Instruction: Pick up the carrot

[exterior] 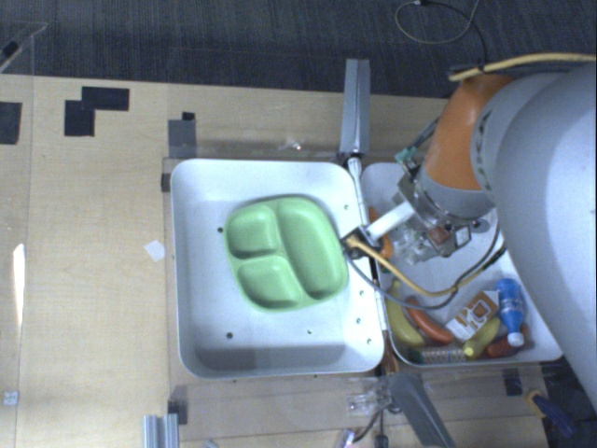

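Observation:
My gripper hangs low over the upper left part of the right bin, under the orange-banded wrist. A small orange piece that looks like the carrot lies by the bin's left wall, just left of the gripper and partly hidden by it and a cable. I cannot tell whether the gripper touches it.
The left bin holds a green divided plate. At the front of the right bin lie a banana, a red sausage, a small box and a blue bottle. A yellow-black cable loops across the divider.

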### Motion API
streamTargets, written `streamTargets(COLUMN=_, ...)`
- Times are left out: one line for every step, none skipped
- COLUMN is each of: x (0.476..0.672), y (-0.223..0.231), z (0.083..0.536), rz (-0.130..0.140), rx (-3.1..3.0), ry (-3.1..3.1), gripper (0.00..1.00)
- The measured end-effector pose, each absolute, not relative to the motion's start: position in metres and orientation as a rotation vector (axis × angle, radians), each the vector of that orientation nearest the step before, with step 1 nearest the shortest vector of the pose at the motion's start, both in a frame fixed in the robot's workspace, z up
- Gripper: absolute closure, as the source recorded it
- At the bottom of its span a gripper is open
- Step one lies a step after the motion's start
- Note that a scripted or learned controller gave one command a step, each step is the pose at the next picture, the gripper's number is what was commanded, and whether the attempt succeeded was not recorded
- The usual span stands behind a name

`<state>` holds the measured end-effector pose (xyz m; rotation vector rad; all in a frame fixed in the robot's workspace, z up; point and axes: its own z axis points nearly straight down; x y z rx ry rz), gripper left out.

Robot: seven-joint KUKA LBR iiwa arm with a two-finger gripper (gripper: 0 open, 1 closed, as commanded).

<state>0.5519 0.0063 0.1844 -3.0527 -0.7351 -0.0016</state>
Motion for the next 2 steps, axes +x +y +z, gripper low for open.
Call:
streamTargets(x=0.524, y=0.022, z=0.256, rz=-0.006, rx=-3.036, ry=-0.807, gripper=1.00)
streamTargets(x=0.527, y=-0.022, z=0.184, rz=-0.002, rx=-2.854, ry=-1.312, gripper=1.00)
